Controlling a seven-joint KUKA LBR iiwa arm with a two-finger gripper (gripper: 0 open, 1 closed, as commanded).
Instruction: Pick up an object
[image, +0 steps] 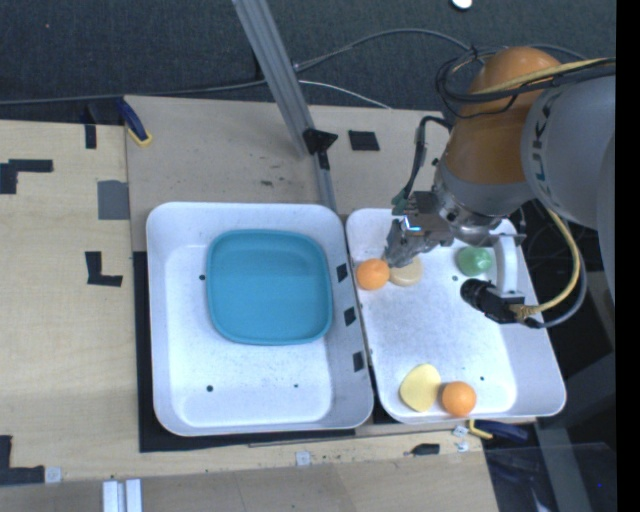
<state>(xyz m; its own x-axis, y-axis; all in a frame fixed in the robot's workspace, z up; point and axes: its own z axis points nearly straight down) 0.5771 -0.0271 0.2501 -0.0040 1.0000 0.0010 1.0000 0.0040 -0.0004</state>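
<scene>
My gripper (404, 246) hangs low over the back left part of the right bin (500, 335), directly above a pale beige round piece (408, 274). An orange ball (371, 274) lies just left of that piece, by the bin's left wall. A pale green object (474, 261) sits to the right, partly hidden by the arm. Near the front wall lie a yellow object (420, 386) and a second orange ball (458, 398), touching each other. Nothing shows between the fingers.
The left bin (180, 330) holds a blue square plate (268, 285). A slanted metal post (290, 90) rises behind the bins. A black cable fitting (490, 298) hangs from the arm over the right bin's middle.
</scene>
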